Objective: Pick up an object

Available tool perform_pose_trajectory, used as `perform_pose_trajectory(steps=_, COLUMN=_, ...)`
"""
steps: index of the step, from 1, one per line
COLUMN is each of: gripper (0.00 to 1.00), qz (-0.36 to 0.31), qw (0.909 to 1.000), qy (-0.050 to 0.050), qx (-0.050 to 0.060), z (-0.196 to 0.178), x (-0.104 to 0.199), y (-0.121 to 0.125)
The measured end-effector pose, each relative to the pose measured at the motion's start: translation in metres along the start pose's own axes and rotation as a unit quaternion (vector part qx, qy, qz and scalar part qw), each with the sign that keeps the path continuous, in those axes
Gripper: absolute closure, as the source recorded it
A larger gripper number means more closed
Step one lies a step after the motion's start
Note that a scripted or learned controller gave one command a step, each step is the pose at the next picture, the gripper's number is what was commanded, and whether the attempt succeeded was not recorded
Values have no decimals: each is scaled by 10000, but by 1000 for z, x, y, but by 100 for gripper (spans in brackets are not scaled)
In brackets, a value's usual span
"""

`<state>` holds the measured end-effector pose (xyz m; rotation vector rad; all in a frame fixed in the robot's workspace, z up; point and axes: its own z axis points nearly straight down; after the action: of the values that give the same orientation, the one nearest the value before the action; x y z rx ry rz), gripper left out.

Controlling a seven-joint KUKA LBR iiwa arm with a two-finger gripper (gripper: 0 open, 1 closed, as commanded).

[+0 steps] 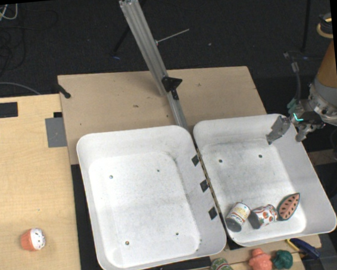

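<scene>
A tan board carries two shallow white bins side by side, with a black mat showing under their near edges; a pale wooden tabletop adjoins on the left, marked with black and grey squares, and a small orange-and-white ball lies on it well apart from the bins; dark floor with loose cables fills the background, and a slanted aluminium rail runs down from the top to the seam between the bins.

The left bin shows a bare speckled floor; the right bin holds three things in a row near its front edge: a small can with a yellow band, a red-and-white can touching it, and a red ridged oval piece just beside that; outside the front rim lie a dark green can, a pink toy and a green toy.

The gripper hangs at the right bin's far right corner, above the rim, well apart from the row of objects; its two grey fingers stand spread apart with nothing between them and nothing touched.
</scene>
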<state>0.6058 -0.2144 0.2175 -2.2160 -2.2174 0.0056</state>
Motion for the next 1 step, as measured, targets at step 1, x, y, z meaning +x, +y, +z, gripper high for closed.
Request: perform_pose_trajectory(steps=1, gripper=0, qz=-16, qw=10000, qy=-9, qx=-22, z=-3, x=0, y=1)
